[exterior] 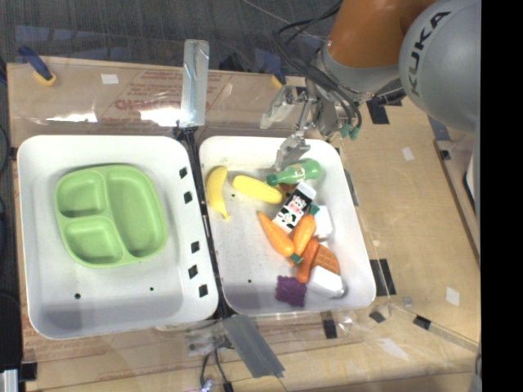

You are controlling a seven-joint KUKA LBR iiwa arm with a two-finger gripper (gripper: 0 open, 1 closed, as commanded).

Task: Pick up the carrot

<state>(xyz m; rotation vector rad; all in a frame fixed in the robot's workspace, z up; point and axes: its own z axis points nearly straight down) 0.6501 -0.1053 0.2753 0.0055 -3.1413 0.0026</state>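
My claw hovers over the right bin's far edge, fingers parted, holding nothing. The carrot lies mid-bin beside the milk carton. Approach stage, I'd say: next I swing nearer and drop onto it.

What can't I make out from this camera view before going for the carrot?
- Carrots: several orange pieces overlap in the right bin; where one ends and the next begins is unclear.
- Milk carton: lies over the pile, hiding what is beneath it.
- Purple item: too small to identify.
- Gripper: blurred against the bin's far rim; its height above the green bottle cannot be judged.
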